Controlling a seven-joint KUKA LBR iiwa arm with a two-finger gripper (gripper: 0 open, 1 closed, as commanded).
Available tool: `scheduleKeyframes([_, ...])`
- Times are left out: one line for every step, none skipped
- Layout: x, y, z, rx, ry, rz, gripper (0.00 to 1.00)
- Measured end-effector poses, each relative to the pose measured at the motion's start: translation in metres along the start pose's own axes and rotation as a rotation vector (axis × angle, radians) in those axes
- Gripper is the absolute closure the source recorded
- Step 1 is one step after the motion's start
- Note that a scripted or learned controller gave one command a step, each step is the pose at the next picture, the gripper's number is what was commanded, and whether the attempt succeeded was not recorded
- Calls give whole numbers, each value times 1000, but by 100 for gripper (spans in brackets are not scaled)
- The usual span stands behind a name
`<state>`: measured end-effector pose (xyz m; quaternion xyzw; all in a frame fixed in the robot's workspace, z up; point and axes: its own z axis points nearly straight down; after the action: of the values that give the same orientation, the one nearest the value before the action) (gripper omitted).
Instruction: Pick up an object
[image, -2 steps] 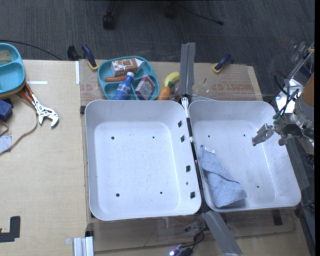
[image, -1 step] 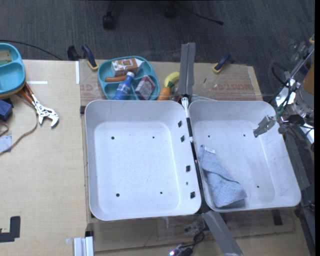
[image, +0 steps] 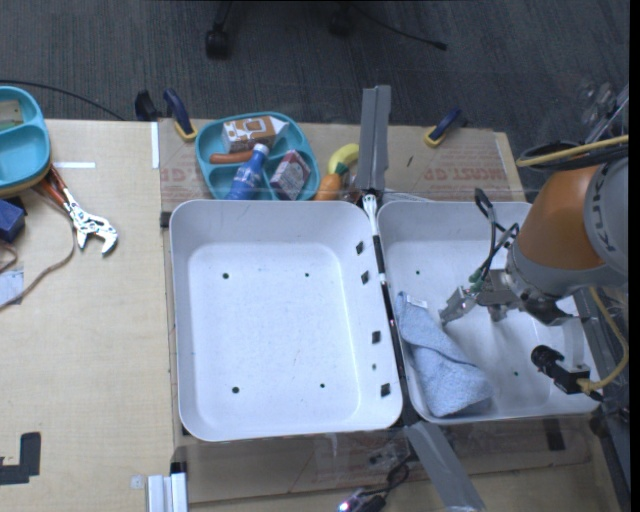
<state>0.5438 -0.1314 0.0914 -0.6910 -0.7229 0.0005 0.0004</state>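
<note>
A crumpled grey-blue cloth (image: 437, 362) lies in the right bin (image: 440, 240), against its left wall and front corner. My gripper (image: 474, 303) hangs low over the right bin's middle, just above and to the right of the cloth's upper edge. The grey arm with its orange band (image: 560, 225) comes in from the right and hides part of the bin floor. Nothing can be made out in the gripper's grasp.
The left bin (image: 275, 320) sits beside the right one, with a grey divider post (image: 374, 140) between them at the back. Behind the bins is a teal tray (image: 257, 152) holding small items. A wrench (image: 88, 228) lies on the bench at the left.
</note>
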Motion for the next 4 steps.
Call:
scheduleKeyframes([-5, 2, 0, -1, 0, 24, 0])
scheduleKeyframes([-66, -15, -66, 1, -1, 134, 0])
scheduleKeyframes([-12, -22, 0, 1, 0, 194, 0])
scheduleKeyframes([-80, -19, -101, 0, -1, 379, 0])
